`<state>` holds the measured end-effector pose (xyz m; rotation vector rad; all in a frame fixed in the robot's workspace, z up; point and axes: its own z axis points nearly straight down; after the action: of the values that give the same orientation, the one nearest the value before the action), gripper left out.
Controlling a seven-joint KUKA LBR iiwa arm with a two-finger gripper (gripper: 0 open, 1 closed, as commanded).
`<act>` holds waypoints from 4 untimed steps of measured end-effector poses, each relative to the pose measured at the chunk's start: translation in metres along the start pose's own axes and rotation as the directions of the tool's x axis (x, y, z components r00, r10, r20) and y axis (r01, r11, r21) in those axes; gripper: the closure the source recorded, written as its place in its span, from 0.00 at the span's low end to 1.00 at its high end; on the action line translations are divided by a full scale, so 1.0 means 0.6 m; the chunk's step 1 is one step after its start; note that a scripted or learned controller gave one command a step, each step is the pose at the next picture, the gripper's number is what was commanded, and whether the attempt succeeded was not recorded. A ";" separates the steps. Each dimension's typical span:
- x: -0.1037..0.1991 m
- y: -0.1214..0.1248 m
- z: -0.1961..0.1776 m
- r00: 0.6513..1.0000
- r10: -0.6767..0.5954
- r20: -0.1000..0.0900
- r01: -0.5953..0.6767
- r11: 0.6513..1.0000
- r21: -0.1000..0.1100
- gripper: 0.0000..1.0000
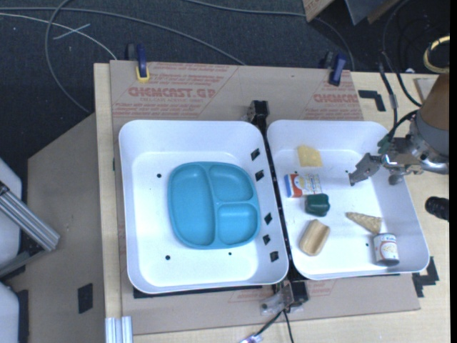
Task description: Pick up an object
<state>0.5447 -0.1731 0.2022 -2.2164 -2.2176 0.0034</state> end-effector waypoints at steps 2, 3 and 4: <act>0.010 0.001 0.147 1.000 0.000 0.000 0.000 1.000 -0.001 0.00; 0.009 0.003 0.124 1.000 0.001 0.001 -0.001 1.000 -0.006 1.00; 0.008 -0.002 0.051 1.000 0.000 0.004 0.000 1.000 -0.011 1.00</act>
<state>0.5432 -0.1685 0.1718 -2.2242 -2.2245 -0.0038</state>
